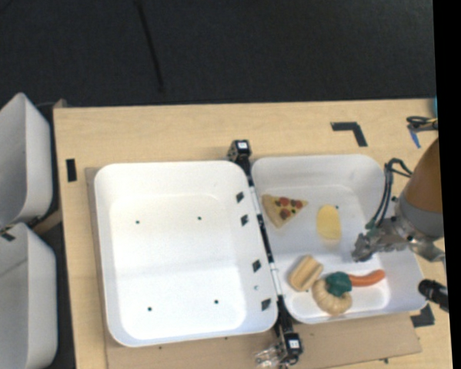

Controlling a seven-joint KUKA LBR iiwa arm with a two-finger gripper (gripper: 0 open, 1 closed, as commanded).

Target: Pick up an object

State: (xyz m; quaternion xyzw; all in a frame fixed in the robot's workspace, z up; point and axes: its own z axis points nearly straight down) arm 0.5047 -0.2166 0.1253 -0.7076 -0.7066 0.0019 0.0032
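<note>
Left bin (172, 252) well left of tool.
Right bin (314, 168) carries toy food: pizza slice (283, 209) and yellow piece (329, 222) up-left of tool; bread roll (305, 272), tan ring (330, 299) with green piece (338, 282) down-left; orange carrot (366, 278) just below.
Tool (365, 247) low over right bin, grasping nothing — finger spread: cannot tell.
Step, as judged: approach, pre-grasp. Next calls for descent onto carrot, likeliest target, then closing.
No legible writing or brands.

Even overhead light, soft, perhaps slightly blurred
</note>
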